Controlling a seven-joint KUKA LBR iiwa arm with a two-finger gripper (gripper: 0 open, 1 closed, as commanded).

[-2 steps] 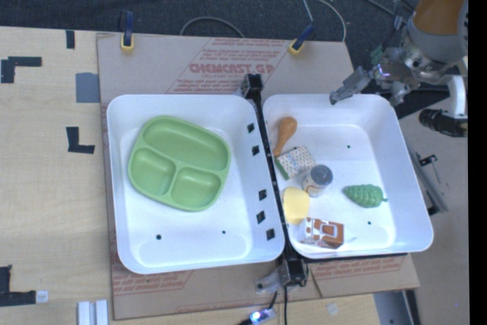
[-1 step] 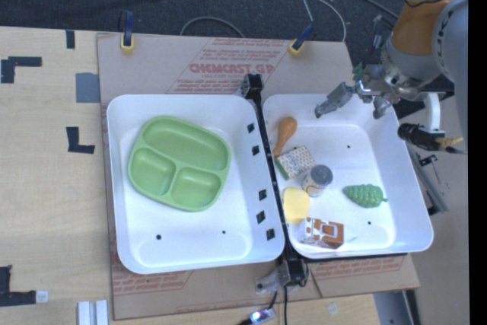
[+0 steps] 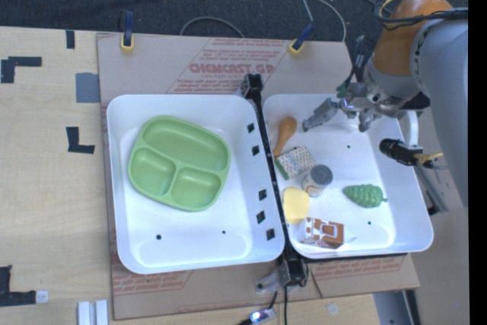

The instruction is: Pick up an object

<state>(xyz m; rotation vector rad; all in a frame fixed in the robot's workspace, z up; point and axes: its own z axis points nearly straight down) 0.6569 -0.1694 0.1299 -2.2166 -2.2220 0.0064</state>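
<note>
My gripper (image 3: 340,118) hangs over the far part of the right bin (image 3: 396,236), open, with nothing between its fingers. Below and left of it lie an orange carrot-shaped piece (image 3: 285,131), a patterned packet (image 3: 295,160) and a small grey-lidded can (image 3: 319,177). A yellow block (image 3: 296,203) and a brown-and-white box (image 3: 324,232) sit near the bin's front left. A bumpy green bunch (image 3: 364,195) lies apart toward the right, nearer the front than the gripper.
The left bin (image 3: 125,240) holds a green divided plate (image 3: 179,162). A black divider (image 3: 262,164) runs between the bins. The grey arm with its orange band (image 3: 407,27) looms over the right bin's far right corner. A black fitting (image 3: 399,151) sits at the right rim.
</note>
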